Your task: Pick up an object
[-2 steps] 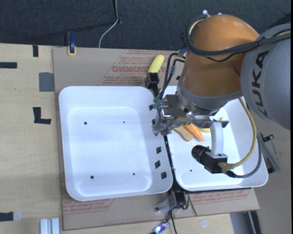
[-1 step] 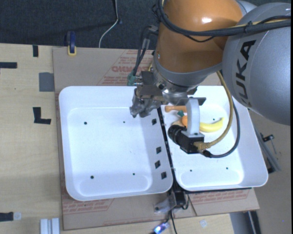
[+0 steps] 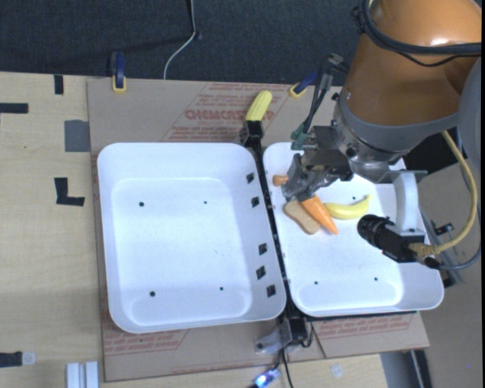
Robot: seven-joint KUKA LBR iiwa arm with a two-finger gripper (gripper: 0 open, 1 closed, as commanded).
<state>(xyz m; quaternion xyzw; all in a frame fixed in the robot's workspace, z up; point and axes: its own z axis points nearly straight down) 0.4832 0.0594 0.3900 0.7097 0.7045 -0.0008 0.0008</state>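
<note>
the arm [image 3: 412,63] — grey, with a glossy orange band — overhangs the right bin [image 3: 347,289]. the gripper [image 3: 307,186] sits low over a tight cluster near that bin's left wall; whether its fingers are open or closed cannot be told.

risk: the objects touch, so a closing grasp may nudge or pinch two at once, or slip off smooth rounded plastic.

the left bin [image 3: 178,233] is shallow, white and smooth-walled. the cluster: a curved yellow banana [image 3: 349,209], a tapered orange carrot [image 3: 319,214], a tan, loaf-like piece [image 3: 301,217] — all appear hard and slick.
</note>
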